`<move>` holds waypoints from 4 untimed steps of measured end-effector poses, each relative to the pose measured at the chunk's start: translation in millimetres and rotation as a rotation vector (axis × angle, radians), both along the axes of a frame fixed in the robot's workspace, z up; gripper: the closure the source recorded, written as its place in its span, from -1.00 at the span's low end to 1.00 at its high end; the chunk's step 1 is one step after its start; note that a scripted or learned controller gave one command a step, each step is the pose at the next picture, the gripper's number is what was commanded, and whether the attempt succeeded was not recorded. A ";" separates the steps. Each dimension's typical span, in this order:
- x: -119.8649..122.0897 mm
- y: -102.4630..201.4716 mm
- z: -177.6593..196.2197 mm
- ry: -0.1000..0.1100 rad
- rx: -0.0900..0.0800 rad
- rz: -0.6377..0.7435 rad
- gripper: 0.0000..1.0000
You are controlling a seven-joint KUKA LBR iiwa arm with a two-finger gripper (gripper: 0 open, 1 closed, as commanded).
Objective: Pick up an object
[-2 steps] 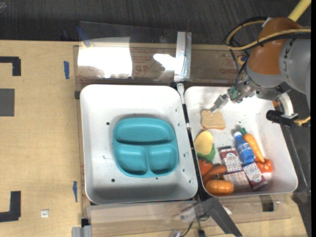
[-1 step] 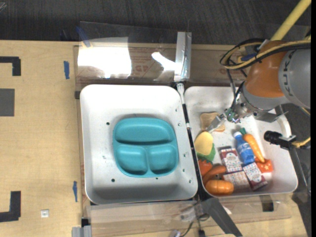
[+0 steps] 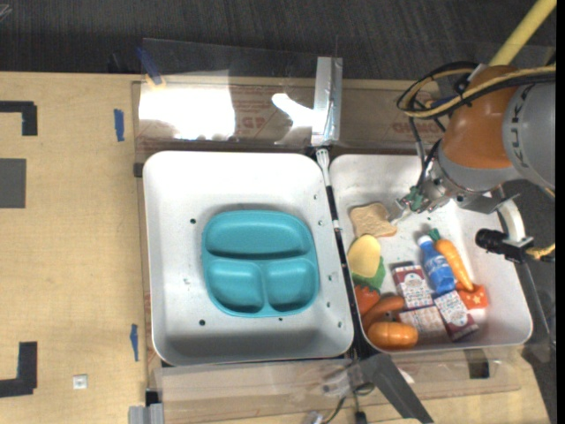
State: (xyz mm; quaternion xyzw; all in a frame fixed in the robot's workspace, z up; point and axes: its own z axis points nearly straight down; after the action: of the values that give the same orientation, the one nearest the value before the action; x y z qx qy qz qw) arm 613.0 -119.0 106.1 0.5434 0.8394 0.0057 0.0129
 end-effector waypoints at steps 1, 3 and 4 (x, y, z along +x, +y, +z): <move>-0.7 0.3 -1.3 0.003 0.000 0.000 -1.00; 41.3 45.5 83.6 0.017 0.005 -0.063 -1.00; 10.7 13.2 1.7 0.032 0.004 0.067 -1.00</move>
State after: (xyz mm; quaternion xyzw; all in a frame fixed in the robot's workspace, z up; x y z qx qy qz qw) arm 623.7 -105.8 107.8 0.5149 0.8573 -0.0012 -0.0019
